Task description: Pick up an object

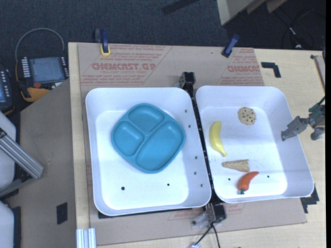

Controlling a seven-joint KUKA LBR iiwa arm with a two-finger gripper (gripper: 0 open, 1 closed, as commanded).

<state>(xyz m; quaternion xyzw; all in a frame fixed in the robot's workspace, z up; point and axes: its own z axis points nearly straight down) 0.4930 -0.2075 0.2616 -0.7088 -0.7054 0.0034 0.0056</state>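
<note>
One blue plate left; one banana, cookie, cone, pepper right; jaws' state unclear.

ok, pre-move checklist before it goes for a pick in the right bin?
1. Targets present: ok. Banana, cookie, cone and chili pepper lie in the right bin.
2. Targets apart from each other: ok, though cone and chili pepper lie close.
3. Gripper position: ok, at the bin's right rim, not over any item.
4. Gripper holding something: cannot tell, too small.
5. Left bin: ok, blue divided plate sits inside, off the pick path.
</note>
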